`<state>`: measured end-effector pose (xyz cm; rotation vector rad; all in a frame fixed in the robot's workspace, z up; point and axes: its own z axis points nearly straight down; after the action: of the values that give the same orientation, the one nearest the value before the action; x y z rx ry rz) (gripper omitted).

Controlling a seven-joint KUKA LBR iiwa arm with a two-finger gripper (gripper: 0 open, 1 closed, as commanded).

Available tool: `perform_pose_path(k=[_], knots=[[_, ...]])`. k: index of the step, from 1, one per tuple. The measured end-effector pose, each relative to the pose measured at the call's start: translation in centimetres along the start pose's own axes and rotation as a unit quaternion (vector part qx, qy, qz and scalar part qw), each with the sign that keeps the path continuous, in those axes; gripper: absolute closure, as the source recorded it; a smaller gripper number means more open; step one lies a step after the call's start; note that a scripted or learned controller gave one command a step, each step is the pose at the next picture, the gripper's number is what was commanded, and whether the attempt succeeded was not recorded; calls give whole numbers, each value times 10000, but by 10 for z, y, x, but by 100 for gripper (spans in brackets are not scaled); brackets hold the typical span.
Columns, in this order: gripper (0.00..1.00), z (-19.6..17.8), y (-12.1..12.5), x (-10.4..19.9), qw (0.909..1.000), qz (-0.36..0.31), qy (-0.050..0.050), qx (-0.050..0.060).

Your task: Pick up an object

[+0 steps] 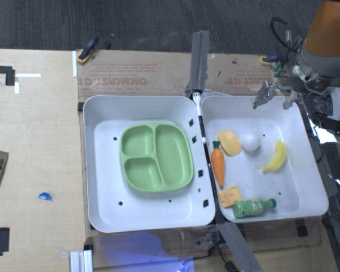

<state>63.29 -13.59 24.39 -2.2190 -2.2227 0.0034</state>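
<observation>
My gripper (276,94) hangs spread and bare over the right bin's (306,208) far edge. Nothing is picked yet; the banana (275,156) lies nearest.

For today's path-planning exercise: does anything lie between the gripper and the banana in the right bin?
Nothing visible does. The gripper hangs above the right bin's far edge, and the banana lies apart from the white ball, with bare bin floor between gripper and banana.
</observation>
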Motion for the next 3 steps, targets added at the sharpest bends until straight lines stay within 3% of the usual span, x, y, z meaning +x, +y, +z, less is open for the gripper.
perform_pose_path(k=[1, 2, 3], knots=[[0, 125, -19, -45, 10000, -58, 2, 1], [0, 153, -108, -78, 9988, 484, 70, 19], [100, 144, -108, -81, 9987, 505, 36, -2]])
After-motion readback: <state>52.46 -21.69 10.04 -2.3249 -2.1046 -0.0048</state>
